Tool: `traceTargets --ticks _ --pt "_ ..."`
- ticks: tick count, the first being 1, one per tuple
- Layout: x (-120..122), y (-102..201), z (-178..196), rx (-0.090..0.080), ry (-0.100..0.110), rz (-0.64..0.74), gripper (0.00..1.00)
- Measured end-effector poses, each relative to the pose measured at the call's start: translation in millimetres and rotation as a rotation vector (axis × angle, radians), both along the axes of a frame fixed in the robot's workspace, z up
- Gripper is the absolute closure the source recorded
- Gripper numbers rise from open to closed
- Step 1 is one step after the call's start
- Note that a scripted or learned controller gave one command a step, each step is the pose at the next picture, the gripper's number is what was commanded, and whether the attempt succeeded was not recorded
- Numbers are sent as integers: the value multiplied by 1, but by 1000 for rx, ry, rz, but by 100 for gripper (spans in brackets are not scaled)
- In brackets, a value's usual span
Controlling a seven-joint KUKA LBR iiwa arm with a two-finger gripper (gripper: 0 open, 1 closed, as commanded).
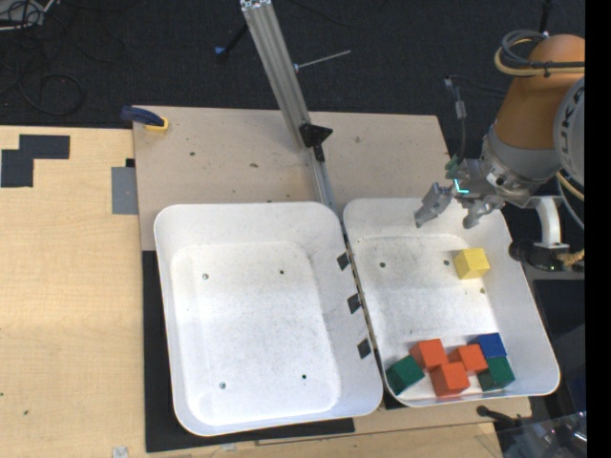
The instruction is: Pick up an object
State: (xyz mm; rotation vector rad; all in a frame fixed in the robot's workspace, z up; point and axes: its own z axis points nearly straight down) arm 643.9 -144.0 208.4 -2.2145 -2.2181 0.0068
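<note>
Nothing is picked yet: the gripper (451, 208) hangs spread and bare over the right bin's (535, 327) upper edge, the yellow block (471, 262) just below it, and the orange, green and blue blocks (453, 364) bunched at the bin's lower edge, so the whole grasp remains.

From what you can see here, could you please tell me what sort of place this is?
Probably a robotics lab: a robot arm with its claw over two white bins, coloured blocks, loose cables.
</note>
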Motion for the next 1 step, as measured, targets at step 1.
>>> traceTargets --ticks 1 --pt "1 0 3 -2 -4 2 0"
